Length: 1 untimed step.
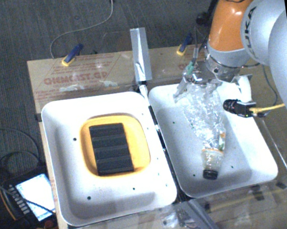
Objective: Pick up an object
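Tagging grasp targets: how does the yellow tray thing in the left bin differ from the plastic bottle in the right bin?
The yellow tray is opaque, boxy, with a black ribbed insert, lying flat mid-bin. The plastic bottle is clear, crumpled and long, lying on its side with its dark cap toward the bin's near edge. The bottle's upper end lies under the end effector; the tray sits alone.

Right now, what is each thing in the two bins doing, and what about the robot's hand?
Clear plastic bottle: crushed, lying in the right bin, black cap toward the near edge, its top end up at the gripper.
Yellow tray with a black ribbed insert: lying flat in the left bin, untouched.
Gripper: over the far end of the right bin, at the bottle's top end; a firm hold cannot be seen.
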Motion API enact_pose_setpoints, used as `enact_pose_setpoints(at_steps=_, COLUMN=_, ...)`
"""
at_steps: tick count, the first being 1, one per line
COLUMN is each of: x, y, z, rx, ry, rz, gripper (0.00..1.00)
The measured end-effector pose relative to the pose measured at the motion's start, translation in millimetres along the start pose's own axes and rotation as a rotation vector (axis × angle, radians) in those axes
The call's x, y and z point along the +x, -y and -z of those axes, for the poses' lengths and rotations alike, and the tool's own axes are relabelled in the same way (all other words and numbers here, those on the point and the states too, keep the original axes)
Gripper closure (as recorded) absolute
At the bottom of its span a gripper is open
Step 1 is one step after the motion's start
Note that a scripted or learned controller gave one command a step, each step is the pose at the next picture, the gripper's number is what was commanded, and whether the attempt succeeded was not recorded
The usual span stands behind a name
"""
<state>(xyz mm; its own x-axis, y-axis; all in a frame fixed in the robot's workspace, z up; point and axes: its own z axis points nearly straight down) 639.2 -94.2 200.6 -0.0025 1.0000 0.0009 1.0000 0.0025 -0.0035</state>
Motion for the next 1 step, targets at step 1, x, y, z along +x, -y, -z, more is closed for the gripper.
enact_pose_setpoints(at_steps=1, x=-51.1, y=56.6, z=-34.2, rx=-0.001, ry=0.001, rz=0.191, gripper=0.0)
